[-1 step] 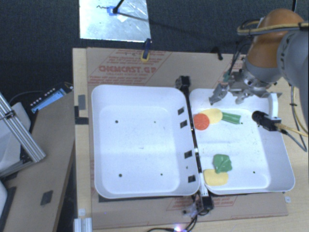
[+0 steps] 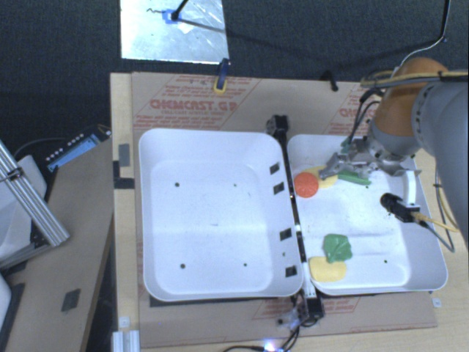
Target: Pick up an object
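I couldn't tell the jaws' (image 2: 338, 166) state; crowded against orange ball (image 2: 306, 185) and green strip (image 2: 356, 177), they risked slipping off.

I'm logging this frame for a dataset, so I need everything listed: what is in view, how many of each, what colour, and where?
Bins: two, white, side by side on the bench.
Ball: one, orange-red, right bin, near its left wall.
Green piece: one, right bin, near the front.
Yellow piece: one, right bin, front left corner, touching the green piece.
Green and yellow items: count unclear, right bin, back, under the gripper.
Clamp: one, yellow and blue, back edge of the board.
Foil sheet: one, silver, on the floor behind.
Arm: one, grey with an orange band, from the right.
Gripper: one, low over the right bin's back.
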You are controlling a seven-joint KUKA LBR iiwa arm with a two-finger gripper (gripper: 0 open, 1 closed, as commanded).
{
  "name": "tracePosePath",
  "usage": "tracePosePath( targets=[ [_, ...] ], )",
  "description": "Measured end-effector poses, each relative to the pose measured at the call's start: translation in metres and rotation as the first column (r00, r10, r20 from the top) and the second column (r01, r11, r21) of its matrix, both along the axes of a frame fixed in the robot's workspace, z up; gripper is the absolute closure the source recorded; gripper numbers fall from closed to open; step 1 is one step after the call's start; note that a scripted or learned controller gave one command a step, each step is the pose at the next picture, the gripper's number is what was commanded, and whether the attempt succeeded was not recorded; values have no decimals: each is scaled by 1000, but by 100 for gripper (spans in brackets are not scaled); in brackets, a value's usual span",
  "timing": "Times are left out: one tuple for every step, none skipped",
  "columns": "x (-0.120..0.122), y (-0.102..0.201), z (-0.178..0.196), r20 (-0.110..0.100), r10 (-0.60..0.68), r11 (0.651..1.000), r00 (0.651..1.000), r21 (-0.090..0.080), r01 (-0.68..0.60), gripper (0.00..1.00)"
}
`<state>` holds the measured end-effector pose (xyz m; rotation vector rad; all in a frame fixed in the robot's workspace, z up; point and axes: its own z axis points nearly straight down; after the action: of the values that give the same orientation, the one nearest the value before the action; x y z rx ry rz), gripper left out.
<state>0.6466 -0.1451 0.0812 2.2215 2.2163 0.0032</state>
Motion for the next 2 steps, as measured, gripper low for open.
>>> tracePosePath(
  targets=[
    [2,3,17,5,5,1000,1000,0,-5,100],
    [24,58,42,1,11,1000,1000,2,-11,100]
  ],
)
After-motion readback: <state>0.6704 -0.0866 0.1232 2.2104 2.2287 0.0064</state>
